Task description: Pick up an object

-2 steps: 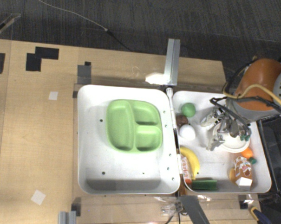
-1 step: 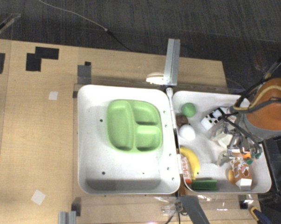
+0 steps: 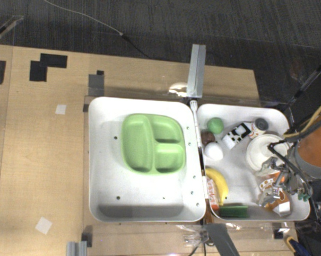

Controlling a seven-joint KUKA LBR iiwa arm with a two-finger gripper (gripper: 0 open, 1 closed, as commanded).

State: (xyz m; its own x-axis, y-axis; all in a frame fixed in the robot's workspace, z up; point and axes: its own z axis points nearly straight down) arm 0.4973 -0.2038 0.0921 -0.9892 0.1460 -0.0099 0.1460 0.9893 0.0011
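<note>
Gripper hangs low over the right bin near the banana; its grip I cannot tell.

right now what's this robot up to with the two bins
A grey arm with an orange band reaches in from the right over the right bin, its gripper low near that bin's right edge. The bin holds a banana, a green ball, a white ball and other clutter. The left bin holds a green divided tray. Nothing is visibly grasped.
</note>
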